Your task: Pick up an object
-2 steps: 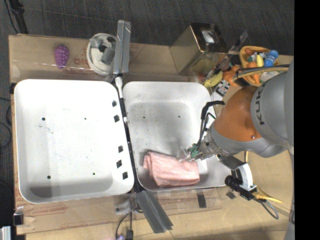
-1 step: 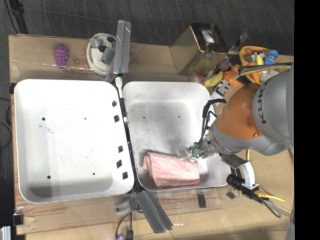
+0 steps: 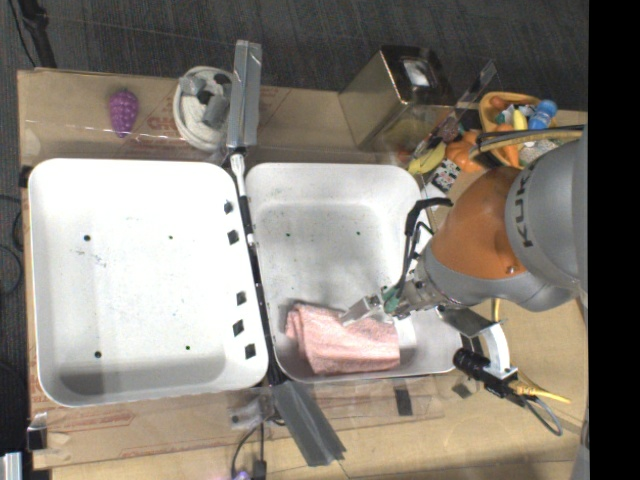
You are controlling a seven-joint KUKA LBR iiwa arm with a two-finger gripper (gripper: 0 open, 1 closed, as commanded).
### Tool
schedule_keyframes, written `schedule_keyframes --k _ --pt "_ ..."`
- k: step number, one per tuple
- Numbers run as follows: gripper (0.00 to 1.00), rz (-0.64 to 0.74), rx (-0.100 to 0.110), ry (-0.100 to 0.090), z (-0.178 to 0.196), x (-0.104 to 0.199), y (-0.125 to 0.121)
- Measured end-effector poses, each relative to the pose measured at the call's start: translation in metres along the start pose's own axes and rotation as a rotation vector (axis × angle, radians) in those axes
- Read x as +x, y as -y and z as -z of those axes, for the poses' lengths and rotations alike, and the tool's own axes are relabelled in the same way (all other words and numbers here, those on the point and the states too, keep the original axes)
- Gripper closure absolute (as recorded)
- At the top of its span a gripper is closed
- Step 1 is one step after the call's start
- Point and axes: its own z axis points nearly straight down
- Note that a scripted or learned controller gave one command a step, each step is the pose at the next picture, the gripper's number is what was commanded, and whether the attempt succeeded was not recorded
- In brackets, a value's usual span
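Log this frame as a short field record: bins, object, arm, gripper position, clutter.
bins: left bin and right bin, white, side by side
object: pink cloth, crumpled, in the near part of the right bin
arm: grey with orange band, reaching in from the right
gripper: gripper low over the cloth's upper edge; contact unclear
outside bins: purple object on the bench, beyond the left bin

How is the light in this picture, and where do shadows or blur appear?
Camera view: even overhead light; the left shallow white bin shows soft shadow along its near wall; the pink folded cloth is sharp; the two-finger gripper looks slightly blurred.
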Motion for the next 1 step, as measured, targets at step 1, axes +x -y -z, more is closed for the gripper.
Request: schedule_keyframes --k 1 --pt "1.0 0.004 0.001 -0.001 0.0095 0.0003 -0.0008"
